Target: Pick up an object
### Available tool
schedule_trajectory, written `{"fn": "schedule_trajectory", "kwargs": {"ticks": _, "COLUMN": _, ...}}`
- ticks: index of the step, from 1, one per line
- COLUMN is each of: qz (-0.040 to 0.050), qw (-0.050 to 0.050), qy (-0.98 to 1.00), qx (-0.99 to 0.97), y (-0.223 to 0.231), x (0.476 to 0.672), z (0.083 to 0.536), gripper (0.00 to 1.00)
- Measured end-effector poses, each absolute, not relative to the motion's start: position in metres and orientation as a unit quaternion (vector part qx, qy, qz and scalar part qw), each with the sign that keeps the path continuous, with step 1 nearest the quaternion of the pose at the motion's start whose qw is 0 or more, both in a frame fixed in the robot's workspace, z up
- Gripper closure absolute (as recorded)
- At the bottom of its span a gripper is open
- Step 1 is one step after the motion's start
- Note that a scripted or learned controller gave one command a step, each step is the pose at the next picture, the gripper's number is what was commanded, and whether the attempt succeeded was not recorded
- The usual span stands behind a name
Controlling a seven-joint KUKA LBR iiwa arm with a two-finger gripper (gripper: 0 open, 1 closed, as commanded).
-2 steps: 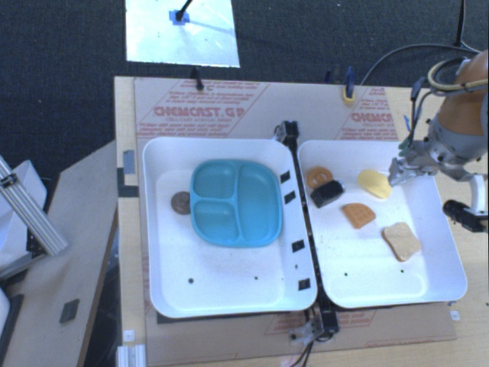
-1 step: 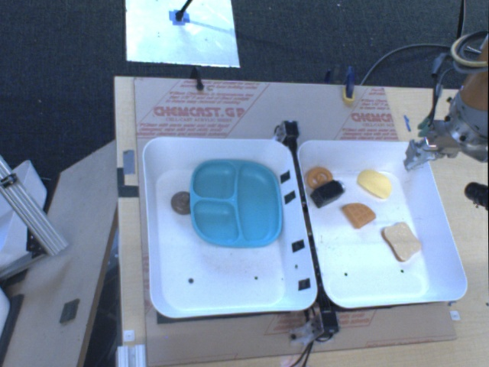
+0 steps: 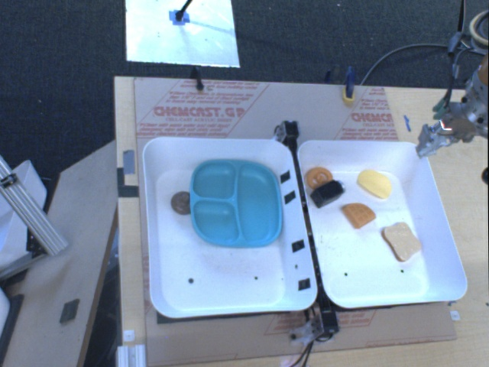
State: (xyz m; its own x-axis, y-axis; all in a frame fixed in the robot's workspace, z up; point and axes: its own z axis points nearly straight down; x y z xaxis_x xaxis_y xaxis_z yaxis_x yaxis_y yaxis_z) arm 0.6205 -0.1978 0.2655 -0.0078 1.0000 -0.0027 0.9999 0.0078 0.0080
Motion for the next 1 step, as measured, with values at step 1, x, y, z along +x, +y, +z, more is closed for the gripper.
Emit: {"fn": "schedule_trajectory", "kwargs": {"ticks": 1, "qz": 0.0009, "qw": 0.000, "qy": 0.710, "qx": 0.704, "y": -0.1531, "x": 0.6064, "z": 0.2686, "gripper": 1.00}}
